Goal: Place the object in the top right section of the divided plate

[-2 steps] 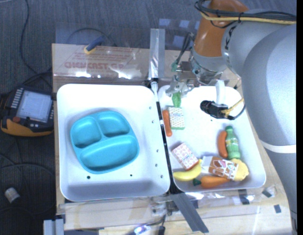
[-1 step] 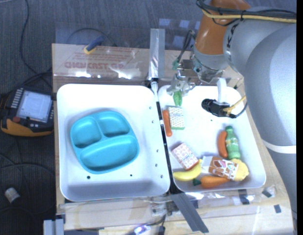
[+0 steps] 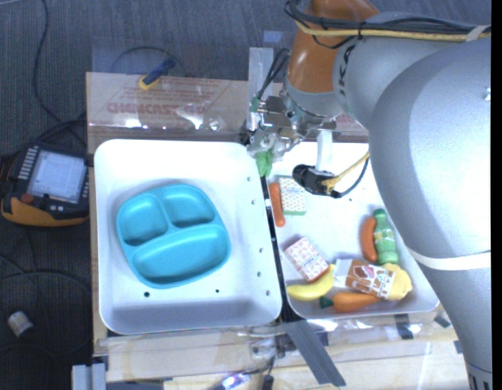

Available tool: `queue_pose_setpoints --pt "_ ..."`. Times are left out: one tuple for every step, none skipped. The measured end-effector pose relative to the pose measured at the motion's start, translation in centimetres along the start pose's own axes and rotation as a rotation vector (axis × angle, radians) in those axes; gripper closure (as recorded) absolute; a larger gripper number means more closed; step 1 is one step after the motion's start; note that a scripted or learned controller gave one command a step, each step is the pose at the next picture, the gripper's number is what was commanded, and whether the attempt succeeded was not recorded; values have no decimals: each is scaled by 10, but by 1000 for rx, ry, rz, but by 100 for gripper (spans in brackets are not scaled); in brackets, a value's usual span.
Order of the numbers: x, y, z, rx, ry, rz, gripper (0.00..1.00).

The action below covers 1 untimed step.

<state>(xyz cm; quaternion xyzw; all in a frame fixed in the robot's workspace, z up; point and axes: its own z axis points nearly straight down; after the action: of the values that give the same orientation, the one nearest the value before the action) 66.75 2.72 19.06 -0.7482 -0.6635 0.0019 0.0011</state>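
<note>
While the blue plate [image 3: 173, 234] lies in the left bin [image 3: 113, 299], the arm's jaws [image 3: 264, 146] hang over the divide at the bins' far edge, shut on a small green object [image 3: 263, 166]. Behind them in the right bin [image 3: 421, 299] lie a carrot [image 3: 276, 203], a banana [image 3: 309, 287], cartons and a hot dog [image 3: 367, 238]

Faint red lettering runs across the cardboard [image 3: 166, 104] to the left of the jaws, too blurred to read. The small cartons [image 3: 305, 257] below the jaws carry print too small to make out.
</note>
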Motion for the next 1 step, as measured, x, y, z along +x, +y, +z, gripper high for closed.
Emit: queue_pose_setpoints --pt "61 -29 9 1 0 175 100"
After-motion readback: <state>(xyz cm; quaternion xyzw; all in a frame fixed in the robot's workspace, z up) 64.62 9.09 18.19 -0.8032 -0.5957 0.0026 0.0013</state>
